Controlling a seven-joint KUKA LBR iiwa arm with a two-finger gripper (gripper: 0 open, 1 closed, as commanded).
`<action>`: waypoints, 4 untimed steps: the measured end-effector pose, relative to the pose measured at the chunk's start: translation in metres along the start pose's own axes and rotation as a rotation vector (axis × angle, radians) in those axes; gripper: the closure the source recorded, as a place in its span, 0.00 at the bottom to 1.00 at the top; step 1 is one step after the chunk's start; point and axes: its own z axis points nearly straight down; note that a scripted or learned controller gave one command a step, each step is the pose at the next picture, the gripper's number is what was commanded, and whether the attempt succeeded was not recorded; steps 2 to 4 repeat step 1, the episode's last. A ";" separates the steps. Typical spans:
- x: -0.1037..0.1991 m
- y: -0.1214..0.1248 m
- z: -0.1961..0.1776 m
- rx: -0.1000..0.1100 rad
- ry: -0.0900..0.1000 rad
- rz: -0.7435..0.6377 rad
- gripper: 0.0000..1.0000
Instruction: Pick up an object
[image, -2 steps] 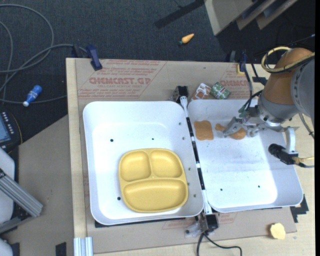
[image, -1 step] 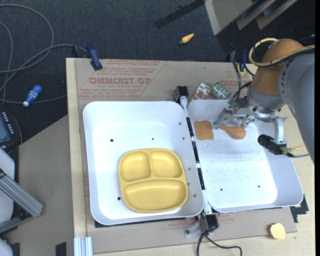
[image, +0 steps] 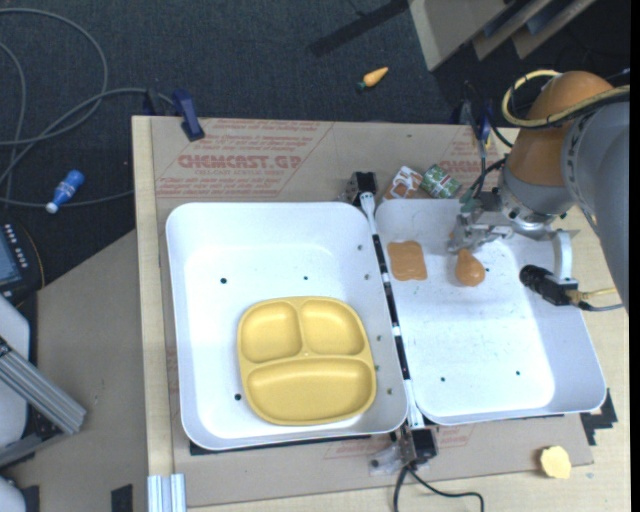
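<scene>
In the right bin (image: 500, 370) lie two small things near its back left corner. One is a flat brown toast-like piece (image: 407, 260) close to the divider. The other is a rounded orange-brown lump (image: 470, 269). My gripper (image: 470, 243) hangs right over the lump, its tip at the lump's top edge. Whether it touches or grips the lump is hidden from this slanted view. The left bin (image: 210, 250) holds a yellow divided plate (image: 305, 360) in its front half.
A crumpled wrapper (image: 405, 183) and a small green packet (image: 438, 180) lie on the bench behind the right bin. A yellow chunk (image: 554, 461) sits on the bench at front right. A blue clamp (image: 186, 112) grips the back left corner.
</scene>
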 end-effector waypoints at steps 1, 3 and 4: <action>0.065 -0.024 -0.100 -0.003 0.004 -0.003 1.00; 0.065 -0.024 -0.100 -0.003 0.004 -0.003 1.00; 0.065 -0.024 -0.100 -0.003 0.004 -0.003 1.00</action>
